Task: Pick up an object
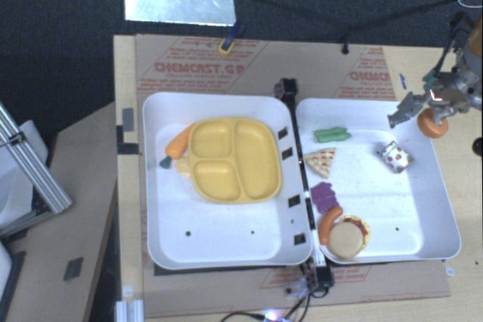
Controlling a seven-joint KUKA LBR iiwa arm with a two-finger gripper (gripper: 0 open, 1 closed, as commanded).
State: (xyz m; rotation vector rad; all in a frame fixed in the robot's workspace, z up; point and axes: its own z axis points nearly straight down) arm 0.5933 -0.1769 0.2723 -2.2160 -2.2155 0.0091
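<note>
From above, two shallow white bins sit side by side on a cardboard-covered bench. The left bin (pixel 162 162) holds a yellow divided plate (pixel 230 160), with a toy carrot (pixel 178 142) lying against its left edge.

The right bin (pixel 430 200) holds the loose toy foods. A green bean pod (pixel 331 135) lies near the back wall, a pizza slice (pixel 321 161) just in front of it, and a purple grape bunch (pixel 325 196) nearer the front. A sausage (pixel 329 222) touches a burger (pixel 348 237) at the front left corner. A small white and red object (pixel 394 155) lies apart, toward the right.

The gripper (pixel 411 108) hangs over the right bin's back right corner, above the bin rim. An orange round object (pixel 433 124) shows just beside it. Whether the claw is clenched or released cannot be told.
</note>
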